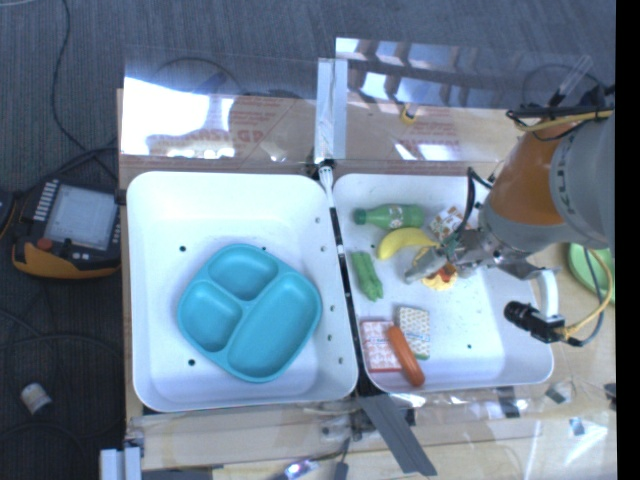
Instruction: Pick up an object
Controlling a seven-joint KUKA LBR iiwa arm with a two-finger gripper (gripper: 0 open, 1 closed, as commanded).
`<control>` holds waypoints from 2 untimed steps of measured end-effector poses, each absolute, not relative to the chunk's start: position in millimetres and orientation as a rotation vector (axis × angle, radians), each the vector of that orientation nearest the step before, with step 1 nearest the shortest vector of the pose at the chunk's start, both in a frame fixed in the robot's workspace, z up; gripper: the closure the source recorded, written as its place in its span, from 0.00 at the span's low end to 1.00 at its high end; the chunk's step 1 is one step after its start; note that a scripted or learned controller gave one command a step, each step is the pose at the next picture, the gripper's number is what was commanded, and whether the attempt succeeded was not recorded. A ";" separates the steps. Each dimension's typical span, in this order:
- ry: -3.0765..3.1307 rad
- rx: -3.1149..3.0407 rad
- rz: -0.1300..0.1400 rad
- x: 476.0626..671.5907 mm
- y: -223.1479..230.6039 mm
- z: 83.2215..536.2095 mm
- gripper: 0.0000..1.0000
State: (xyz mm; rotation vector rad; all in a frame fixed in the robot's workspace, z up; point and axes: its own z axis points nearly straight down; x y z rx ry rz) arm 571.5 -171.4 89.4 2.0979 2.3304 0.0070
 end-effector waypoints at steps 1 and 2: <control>2.330 2.098 0.010 572.1 -171.0 99.1 1.00; 2.219 2.224 -0.005 596.2 -130.8 193.5 1.00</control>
